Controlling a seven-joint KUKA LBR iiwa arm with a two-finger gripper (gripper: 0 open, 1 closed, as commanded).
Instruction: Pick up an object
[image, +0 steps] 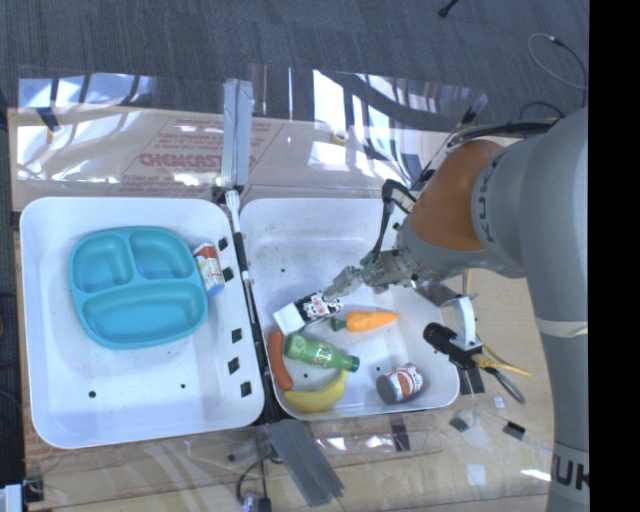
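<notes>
My gripper (347, 283) hangs low over the middle of the right bin (300, 225), reaching in from the right. Just below and left of its tip lies a small black, white and red carton (320, 306), beside a white block (288, 318). I cannot make out whether the tip touches the carton. An orange carrot (365, 321) lies right of the carton. Nearer the front are a green bottle (318, 352), a yellow banana (315, 393), a red sausage (279, 360) and a small can (402, 383).
The left bin (50, 400) holds a blue divided plate (137, 284) and a small red and white can (208, 268) against its right wall. The far half of the right bin is bare white floor. The grey arm covers the right bin's right side.
</notes>
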